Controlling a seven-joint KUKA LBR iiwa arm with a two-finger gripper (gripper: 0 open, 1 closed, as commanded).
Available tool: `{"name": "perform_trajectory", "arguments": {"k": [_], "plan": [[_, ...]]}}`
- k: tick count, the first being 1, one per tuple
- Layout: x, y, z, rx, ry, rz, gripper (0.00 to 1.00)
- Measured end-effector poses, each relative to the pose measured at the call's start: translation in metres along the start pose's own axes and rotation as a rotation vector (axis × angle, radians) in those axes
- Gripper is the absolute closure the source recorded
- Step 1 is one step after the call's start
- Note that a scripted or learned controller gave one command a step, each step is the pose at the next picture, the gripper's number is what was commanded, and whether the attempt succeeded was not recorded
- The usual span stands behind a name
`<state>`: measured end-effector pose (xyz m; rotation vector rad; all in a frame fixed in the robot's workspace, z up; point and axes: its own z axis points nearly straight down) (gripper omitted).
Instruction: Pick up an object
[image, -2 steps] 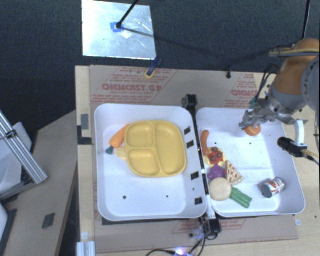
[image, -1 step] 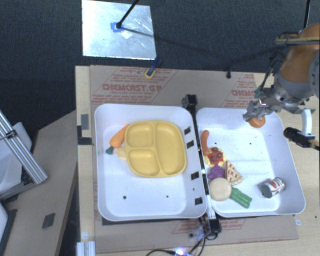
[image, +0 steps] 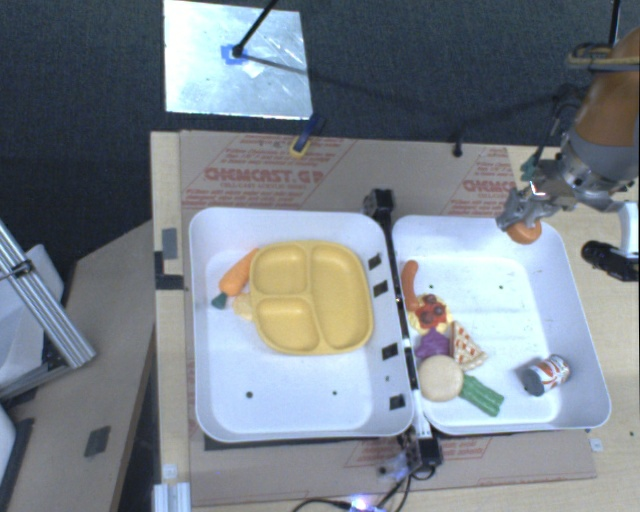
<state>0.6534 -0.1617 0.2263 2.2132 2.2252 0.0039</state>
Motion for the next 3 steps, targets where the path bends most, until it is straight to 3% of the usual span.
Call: {"name": "perform_trajectory", "arguments": {"k": [3], "plan": [[0.143, 0.000, 0.004, 0.002, 0.001, -0.002, 1.00]]}}
